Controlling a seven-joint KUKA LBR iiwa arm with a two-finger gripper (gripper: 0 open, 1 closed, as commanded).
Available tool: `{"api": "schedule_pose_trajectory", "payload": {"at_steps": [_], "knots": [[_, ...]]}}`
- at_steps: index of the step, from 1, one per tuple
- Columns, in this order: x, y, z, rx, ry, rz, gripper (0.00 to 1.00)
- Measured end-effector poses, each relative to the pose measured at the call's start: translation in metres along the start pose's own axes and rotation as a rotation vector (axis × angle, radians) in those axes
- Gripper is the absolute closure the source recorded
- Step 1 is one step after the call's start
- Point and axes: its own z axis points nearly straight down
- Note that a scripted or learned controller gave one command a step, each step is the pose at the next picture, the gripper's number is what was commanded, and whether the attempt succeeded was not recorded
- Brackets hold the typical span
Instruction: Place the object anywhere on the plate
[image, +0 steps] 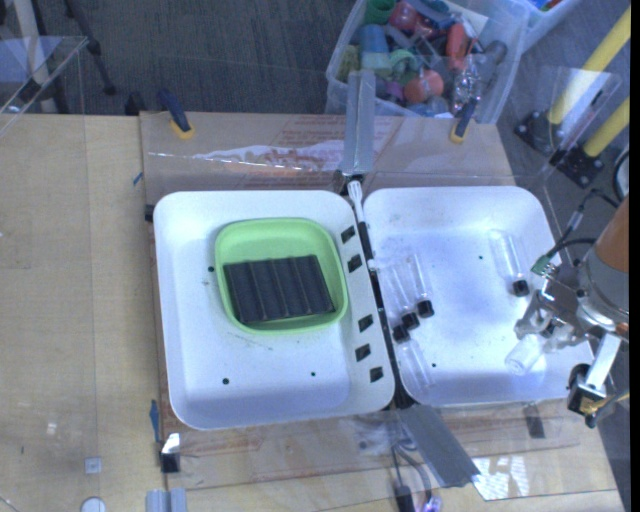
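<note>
A pale wooden bench (70, 300) holds two shallow white bins side by side, with a dark divider strip between them. Nearest to us, by the front right corner of the right bin (450, 375), is the gripper (548, 330), at the end of the grey arm that comes in from the right. It sits low over that corner. I cannot tell how its grip stands, because the metal parts are small and mixed together there. Just under it is a small clear tube (522, 357), and it looks very close to the gripper, maybe touching, but I cannot see it being held. A bit farther in, more clear tubes with black caps (412, 312) lie near the divider. Across in the left bin (190, 380) sits the green plate (232, 240) with a dark ribbed block (278, 287) on it (that block fills most of the plate). Beyond the bins, a clear tub of bright toys (420, 50) stands at the back. I think the job is just starting: a tube must be picked up, carried over the divider, and set on the plate.
</note>
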Motion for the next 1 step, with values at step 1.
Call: {"api": "schedule_pose_trajectory", "payload": {"at_steps": [1], "knots": [[0.0,0.0,-0.0001,0.0,0.0,0.0,0.0]]}}
